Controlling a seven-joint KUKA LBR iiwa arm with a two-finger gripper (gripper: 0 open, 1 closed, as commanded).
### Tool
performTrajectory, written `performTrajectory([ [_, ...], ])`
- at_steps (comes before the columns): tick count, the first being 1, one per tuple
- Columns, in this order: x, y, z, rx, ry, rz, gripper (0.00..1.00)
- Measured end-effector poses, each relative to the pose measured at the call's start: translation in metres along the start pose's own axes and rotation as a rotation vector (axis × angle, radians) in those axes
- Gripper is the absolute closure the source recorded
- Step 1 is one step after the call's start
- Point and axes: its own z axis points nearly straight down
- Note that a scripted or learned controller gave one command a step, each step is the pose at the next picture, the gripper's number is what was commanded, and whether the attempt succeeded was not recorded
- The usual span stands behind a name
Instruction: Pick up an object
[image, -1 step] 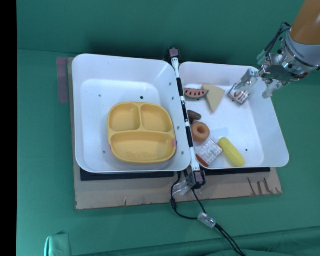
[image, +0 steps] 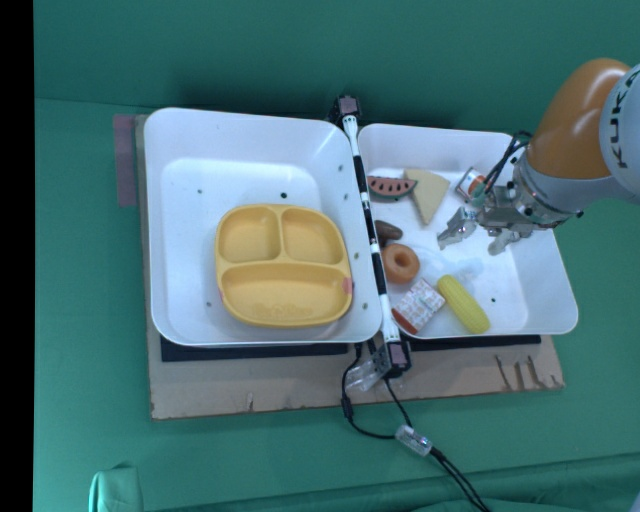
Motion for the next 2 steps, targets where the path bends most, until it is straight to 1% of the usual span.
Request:
performTrajectory([
  [1, -0.012, 0.096, 0.033, -0.009, -0.003, -0.004, 0.00],
  [2, 0.010, 0.145, 0.035, 0.070, -0.013, 0.020, 0.00],
])
